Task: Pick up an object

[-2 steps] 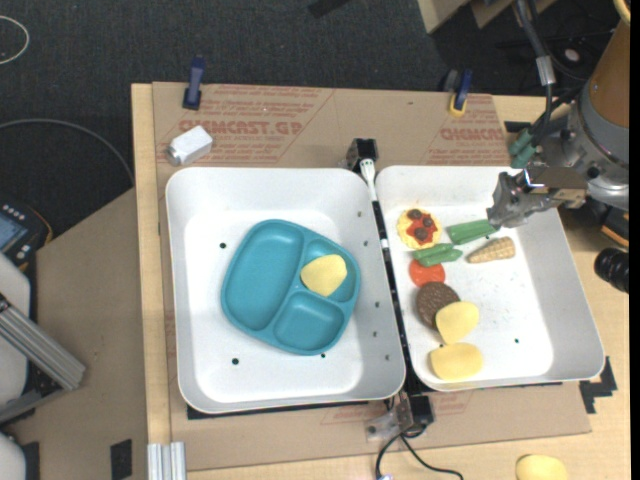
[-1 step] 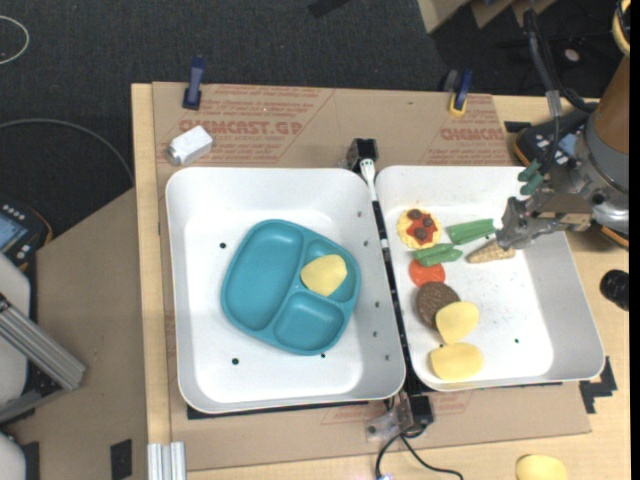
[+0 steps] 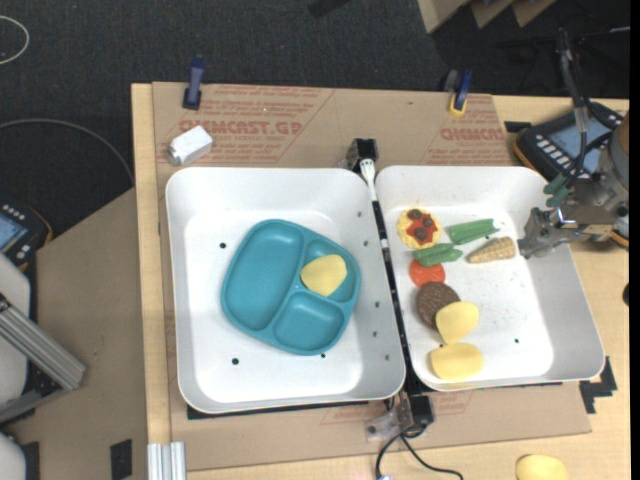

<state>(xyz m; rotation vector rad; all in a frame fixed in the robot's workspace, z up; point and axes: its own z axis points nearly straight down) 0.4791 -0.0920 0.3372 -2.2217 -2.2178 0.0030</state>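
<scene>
The claw (image 3: pixel 540 230) sits low at the far-right rim of the right bin (image 3: pixel 570 308), reaching in from the right side of the tabletop (image 3: pixel 300 128). Whether it is wide or narrow I cannot tell; the parts at its tip are too small and blurred to read, and nothing is visibly caught in it.

Judged from this, the task is at its start: no object is lifted, and everything lies flat on a bin floor. The approach looks mostly done; the grasp and the lift are still left.

Nearest the claw, just to its left and nearly touching, is a tan cone-shaped piece (image 3: pixel 492 250). A little further left and slightly above lies a green bean-like piece (image 3: pixel 470 231), with a second green piece (image 3: pixel 437 255) beyond it. Further left again is a yellow round piece with red spots (image 3: pixel 418 227), and below that a red piece (image 3: pixel 427 272). Down and left of the claw are a brown disc (image 3: pixel 434 301) and 2 yellow lumps (image 3: pixel 457 321), one below the other.

Well away to the left, in the left bin (image 3: pixel 200 268), a teal divided plate (image 3: pixel 270 288) carries 1 yellow piece (image 3: pixel 324 275).

The tan cone seems the likeliest target, being closest.
</scene>
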